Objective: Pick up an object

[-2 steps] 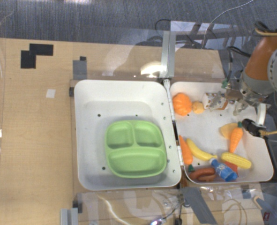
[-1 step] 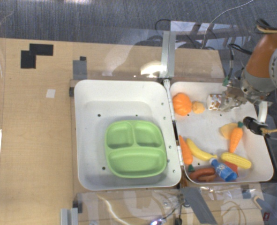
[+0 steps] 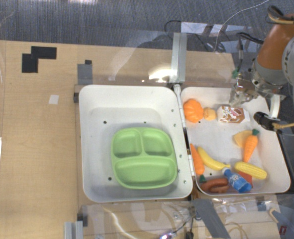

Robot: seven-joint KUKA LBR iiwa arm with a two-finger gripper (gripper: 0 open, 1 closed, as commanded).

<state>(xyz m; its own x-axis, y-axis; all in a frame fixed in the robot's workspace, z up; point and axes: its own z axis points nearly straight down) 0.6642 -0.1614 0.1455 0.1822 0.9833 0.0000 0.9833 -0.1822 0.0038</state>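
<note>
Light wood table (image 3: 32, 148) carrying two shallow white bins side by side, separated by a metal rail (image 3: 179, 63). Left bin (image 3: 94, 133) and right bin (image 3: 281, 178) sit near the table's right half. Black markers (image 3: 37, 58) lie on its upper left surface.
</note>
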